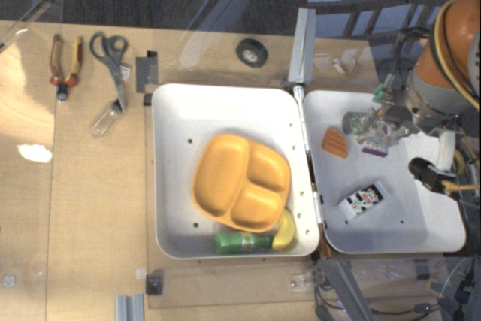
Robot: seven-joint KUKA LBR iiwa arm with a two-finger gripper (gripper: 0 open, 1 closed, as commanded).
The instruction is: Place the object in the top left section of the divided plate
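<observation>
An orange divided plate [242, 181] lies in the left bin [180, 124], turned at a slant, with its three sections bare. My gripper [368, 128] hangs over the upper part of the right bin [421, 229], just right of an orange wedge-shaped object [336, 143]. Below the gripper lies a small white and black object [363, 200]. A purple piece [375, 150] sits under the gripper's fingers.
A green object [242, 241] and a yellow one [284, 231] lie against the plate's lower edge in the left bin. Pliers [63, 64], scissors [113, 60] and a tape roll [252, 52] rest on the bench beyond the bins.
</observation>
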